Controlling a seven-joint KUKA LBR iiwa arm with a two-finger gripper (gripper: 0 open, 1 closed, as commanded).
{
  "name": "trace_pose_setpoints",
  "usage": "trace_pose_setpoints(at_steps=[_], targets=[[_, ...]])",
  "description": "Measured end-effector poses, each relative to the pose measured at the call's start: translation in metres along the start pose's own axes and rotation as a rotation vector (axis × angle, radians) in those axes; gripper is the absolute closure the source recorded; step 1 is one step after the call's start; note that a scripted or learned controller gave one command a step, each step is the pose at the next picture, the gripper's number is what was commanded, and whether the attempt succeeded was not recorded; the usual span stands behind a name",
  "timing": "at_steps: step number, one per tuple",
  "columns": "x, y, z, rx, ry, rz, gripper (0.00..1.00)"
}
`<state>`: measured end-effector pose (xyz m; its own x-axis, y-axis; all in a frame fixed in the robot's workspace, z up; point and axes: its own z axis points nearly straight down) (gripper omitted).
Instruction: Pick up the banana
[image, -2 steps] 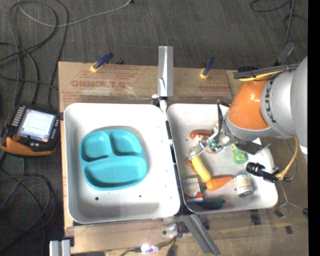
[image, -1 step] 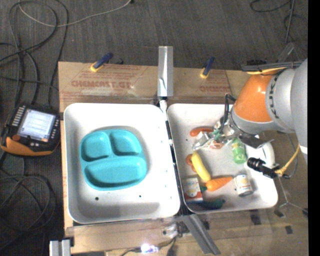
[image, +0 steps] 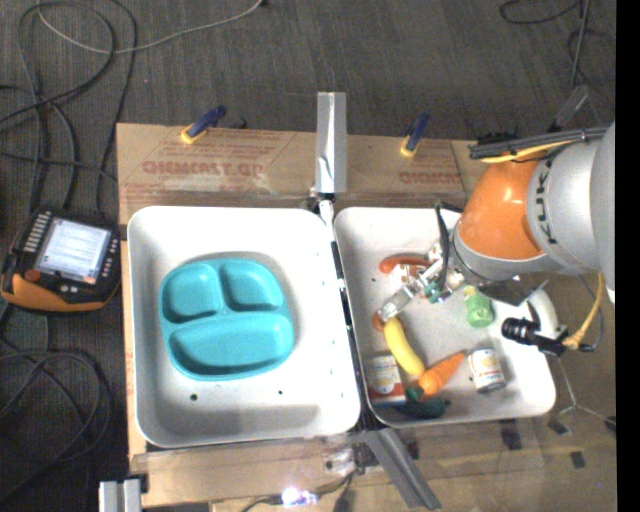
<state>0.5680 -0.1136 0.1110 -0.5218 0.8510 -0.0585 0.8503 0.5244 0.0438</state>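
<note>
Camera view: "KUKA" on arm (image: 545, 205); claw (image: 408, 298) above banana (image: 402, 347), finger state unclear.

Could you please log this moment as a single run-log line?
gripper: above banana's upper end, in right bin | banana: lying in bin, beside carrot | grasp: not seen

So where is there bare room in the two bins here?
Left bin: bare white floor rings the teal tray, widest along the near edge. Right bin: bare at its far-left corner. Crowded along the near edge around the banana, carrot and two cans.
</note>
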Motion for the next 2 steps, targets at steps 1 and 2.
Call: trace_pose_setpoints(at_steps=[1, 2], targets=[[0.024, 0.012, -0.074, 0.045, 0.056, 0.015, 0.0], [0.017, -0.018, 0.011, 0.05, 0.056, 0.088, 0.0]])
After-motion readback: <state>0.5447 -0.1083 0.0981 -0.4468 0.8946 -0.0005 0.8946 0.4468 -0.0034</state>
